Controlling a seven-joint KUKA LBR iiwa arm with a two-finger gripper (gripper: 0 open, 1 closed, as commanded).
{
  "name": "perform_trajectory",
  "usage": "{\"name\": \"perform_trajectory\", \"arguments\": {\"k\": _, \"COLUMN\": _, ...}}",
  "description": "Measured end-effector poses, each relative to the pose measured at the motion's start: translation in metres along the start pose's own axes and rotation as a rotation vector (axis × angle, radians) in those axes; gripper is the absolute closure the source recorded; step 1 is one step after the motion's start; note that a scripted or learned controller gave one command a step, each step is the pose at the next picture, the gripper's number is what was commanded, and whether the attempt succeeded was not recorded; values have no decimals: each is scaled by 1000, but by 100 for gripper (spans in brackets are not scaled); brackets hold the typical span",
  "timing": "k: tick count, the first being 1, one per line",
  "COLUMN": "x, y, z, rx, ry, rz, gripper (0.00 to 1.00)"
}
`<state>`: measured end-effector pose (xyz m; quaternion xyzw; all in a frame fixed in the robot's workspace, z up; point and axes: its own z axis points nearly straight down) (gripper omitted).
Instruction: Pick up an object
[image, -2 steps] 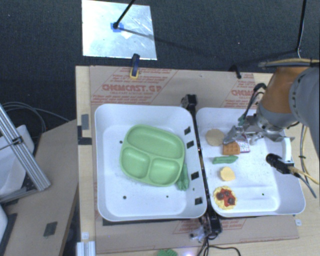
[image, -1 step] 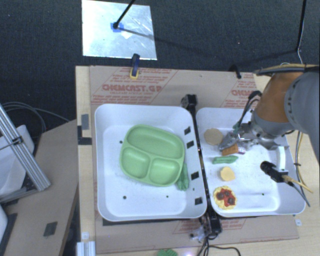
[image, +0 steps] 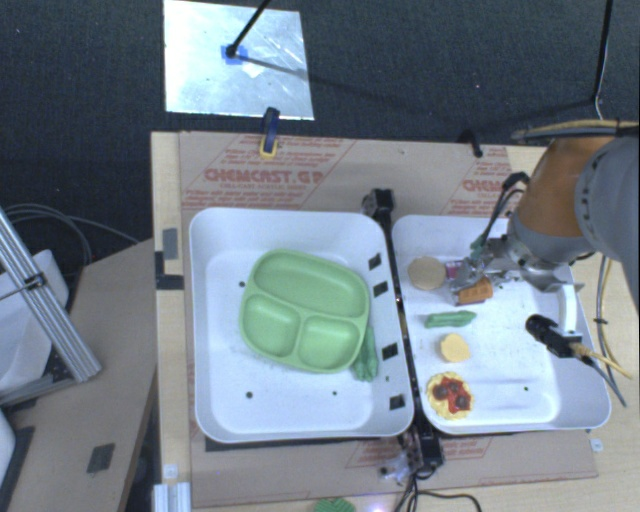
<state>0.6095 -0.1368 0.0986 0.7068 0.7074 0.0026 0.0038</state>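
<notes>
Bins, two, shallow and white, side by side on a brown surface (image: 300, 165) printed with red lettering.

Left bin (image: 215, 300), centre of the frame: holds a pale green divided tray (image: 303, 310) with three compartments, lying flat; a darker green item (image: 366, 355) lies against the tray's lower right edge.

Right bin (image: 530, 400), right of centre: holds small toy foods. Round tan disc (image: 427, 272) at upper left of the bin. Orange-brown block (image: 474, 292), short and oblong, just right of the disc. Green pod-shaped piece (image: 450, 319), long and slim, lying crosswise below these. Yellow rounded piece (image: 455, 348) below the pod. Yellow round piece topped with red (image: 450, 393) near the bin's lower left corner.

Arm: grey with an orange band, entering from the right of the frame. Pincer (image: 472, 280) sits low over the upper part of the right bin, directly at the orange-brown block and just beside the tan disc. Whether its fingers are wide, narrow or closed on the block cannot be told at this size.
</notes>
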Motion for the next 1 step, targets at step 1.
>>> {"name": "perform_trajectory", "arguments": {"k": 1, "x": 67, "y": -17, "z": -92, "rx": 1, "ry": 4, "rz": -9, "gripper": 100}}
